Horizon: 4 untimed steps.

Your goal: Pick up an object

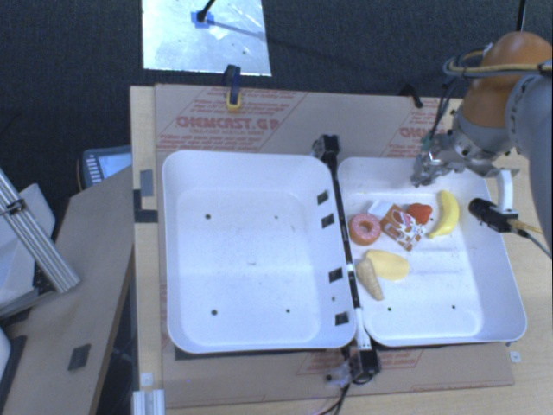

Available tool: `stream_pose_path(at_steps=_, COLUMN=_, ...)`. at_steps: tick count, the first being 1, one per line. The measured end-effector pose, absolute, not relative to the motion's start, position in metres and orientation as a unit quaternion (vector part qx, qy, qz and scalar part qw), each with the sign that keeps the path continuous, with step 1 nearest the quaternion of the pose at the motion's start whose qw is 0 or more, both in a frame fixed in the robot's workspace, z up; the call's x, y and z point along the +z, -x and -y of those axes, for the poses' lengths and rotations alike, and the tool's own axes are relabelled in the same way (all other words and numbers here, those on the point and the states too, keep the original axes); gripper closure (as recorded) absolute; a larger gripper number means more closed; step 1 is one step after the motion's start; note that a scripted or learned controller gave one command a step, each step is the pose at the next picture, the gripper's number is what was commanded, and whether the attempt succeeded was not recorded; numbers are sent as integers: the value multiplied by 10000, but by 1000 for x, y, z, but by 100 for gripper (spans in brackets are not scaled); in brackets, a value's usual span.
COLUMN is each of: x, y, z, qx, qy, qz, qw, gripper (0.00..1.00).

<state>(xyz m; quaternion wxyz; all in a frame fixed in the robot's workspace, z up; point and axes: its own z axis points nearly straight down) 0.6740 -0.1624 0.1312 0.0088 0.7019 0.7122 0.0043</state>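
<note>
I am seeing the gripper hanging over the right bin near its one o'clock corner, likely staging above the toys, which are bunching at the bin's ten o'clock: donut, banana, a red-patterned piece and a yellow lump. The left bin is sitting beside it. The claw's state I cannot tell; its tip is too small and blurred.

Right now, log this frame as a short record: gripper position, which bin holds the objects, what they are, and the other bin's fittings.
gripper: above the far edge of the right bin, nothing visibly held
objects: all in right bin
items: banana, pink donut, red-and-white piece, pale yellow piece, tan cone-shaped piece
left bin: dark clips along the shared edge
</note>
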Motion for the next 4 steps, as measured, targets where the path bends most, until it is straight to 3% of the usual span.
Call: stream_pose_path(at_steps=4, x=177, y=-678, z=163, qx=84, qy=-6997, qz=-7142, qw=159, gripper=100)
